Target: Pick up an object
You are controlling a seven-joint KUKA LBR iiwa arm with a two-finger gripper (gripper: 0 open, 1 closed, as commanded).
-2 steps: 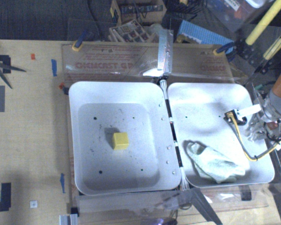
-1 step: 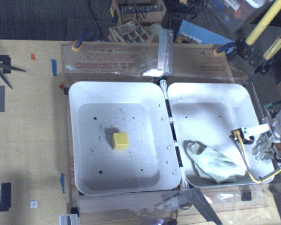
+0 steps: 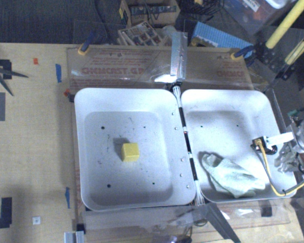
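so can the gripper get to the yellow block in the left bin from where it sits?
Probably yes. The yellow block lies alone on the left bin floor, nothing over it. The gripper hangs at the right bin's far edge, so it must cross the crumpled cloth and the divider.

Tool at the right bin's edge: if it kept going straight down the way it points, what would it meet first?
The tool looks aimed down over the right bin's right rim, so probably that rim or bare floor beside it. The crumpled cloth lies further left, out of line. Depth is unclear.
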